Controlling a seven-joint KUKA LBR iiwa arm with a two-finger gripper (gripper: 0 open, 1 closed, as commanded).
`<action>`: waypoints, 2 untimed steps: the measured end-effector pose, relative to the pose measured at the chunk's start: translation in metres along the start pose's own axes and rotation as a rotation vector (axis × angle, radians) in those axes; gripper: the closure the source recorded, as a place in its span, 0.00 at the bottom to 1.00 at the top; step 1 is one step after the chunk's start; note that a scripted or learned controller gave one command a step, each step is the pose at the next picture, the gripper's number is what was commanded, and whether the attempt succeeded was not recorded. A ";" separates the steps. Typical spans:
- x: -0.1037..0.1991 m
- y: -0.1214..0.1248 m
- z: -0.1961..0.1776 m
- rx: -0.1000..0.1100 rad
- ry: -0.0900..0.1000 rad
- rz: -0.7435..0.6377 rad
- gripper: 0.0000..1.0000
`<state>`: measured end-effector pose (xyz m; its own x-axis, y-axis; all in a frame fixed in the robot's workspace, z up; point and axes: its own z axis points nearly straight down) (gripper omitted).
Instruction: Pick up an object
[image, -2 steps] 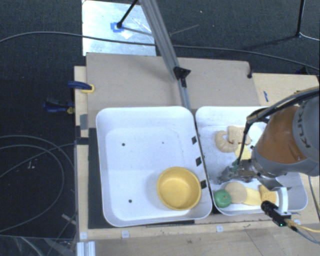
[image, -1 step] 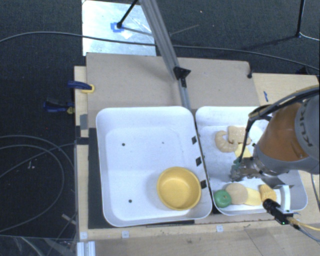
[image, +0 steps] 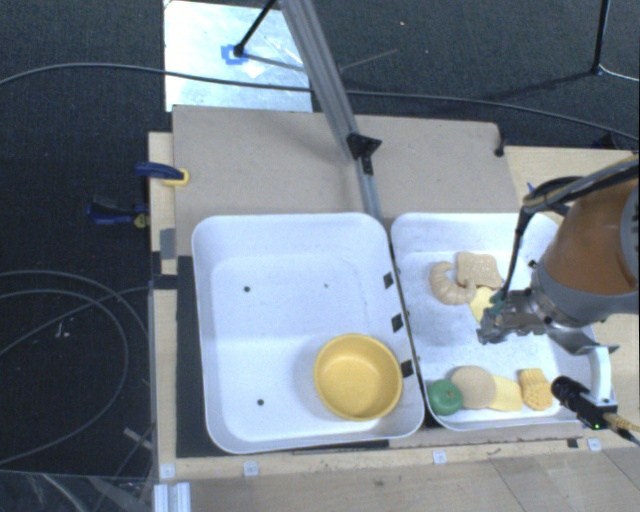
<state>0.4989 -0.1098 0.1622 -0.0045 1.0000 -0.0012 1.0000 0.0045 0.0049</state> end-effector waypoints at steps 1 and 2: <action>-0.009 -0.003 -0.051 -0.002 -0.001 0.001 1.00; -0.010 -0.001 -0.102 -0.001 0.000 -0.001 1.00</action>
